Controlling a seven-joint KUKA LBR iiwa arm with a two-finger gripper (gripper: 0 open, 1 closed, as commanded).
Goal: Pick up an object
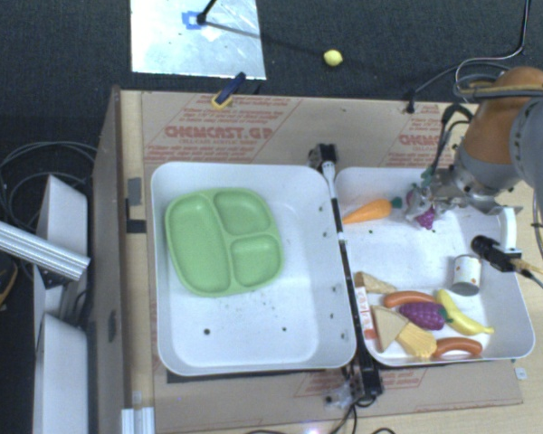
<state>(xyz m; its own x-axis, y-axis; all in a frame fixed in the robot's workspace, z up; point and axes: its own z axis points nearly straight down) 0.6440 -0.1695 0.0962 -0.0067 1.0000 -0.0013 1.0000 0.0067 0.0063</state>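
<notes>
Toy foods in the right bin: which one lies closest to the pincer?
The small purple piece, right beneath the pincer. The carrot lies a little further left, while the sausages, banana and grapes sit at the bin's near end.

Grey arm (516, 143) with an orange band reaches in from the right, bent downward, its gripper (427, 208) lowered at its tip.

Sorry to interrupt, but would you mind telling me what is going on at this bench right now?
The grey robot arm with the orange band reaches into the right white bin, its gripper low at the far side beside an orange toy carrot, with something small and purple just under it. Other toy food lies heaped at that bin's near edge. The left white bin holds a green divided plate.
</notes>
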